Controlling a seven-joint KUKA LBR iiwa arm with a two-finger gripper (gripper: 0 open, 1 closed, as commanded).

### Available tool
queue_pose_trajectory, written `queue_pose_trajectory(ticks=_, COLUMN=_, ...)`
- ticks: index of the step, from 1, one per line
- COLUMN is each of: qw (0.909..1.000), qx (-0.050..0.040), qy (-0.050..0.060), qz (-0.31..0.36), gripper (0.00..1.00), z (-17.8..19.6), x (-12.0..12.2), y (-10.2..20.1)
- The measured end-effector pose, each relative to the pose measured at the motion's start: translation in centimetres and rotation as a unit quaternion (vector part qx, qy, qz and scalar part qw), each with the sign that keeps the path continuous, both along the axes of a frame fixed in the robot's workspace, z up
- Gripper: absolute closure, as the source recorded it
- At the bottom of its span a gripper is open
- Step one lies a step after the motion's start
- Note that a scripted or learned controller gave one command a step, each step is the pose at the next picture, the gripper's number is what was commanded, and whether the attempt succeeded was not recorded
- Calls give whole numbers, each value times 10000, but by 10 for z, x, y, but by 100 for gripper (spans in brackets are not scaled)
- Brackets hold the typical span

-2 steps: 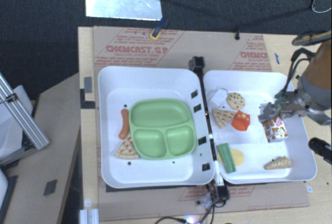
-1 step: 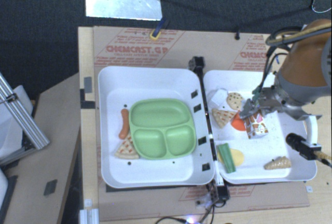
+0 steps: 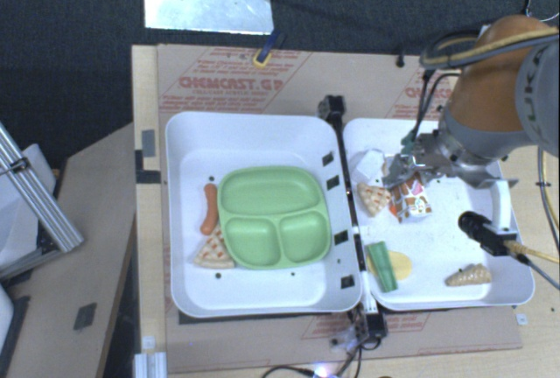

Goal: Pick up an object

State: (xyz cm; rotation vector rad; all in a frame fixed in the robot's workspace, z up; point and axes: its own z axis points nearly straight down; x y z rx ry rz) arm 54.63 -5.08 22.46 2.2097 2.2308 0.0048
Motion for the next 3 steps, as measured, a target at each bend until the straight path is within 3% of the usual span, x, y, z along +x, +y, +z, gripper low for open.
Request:
queue_pose_trajectory(ticks=1, qw=10000, qx=-5, qy=4, qz=-15, gripper=100, z=-1, x=5, y=5)
queue_pose_trajectory(ticks=2, qw=10000, qx=-7, qy=18, qz=-47, gripper=100, z=-2, x=-9, y=-5)
queue_pose_trajectory(ticks=3, qw=10000, qx=-2, qy=9, qz=-14, gripper=100, z=3, x=-3, y=16)
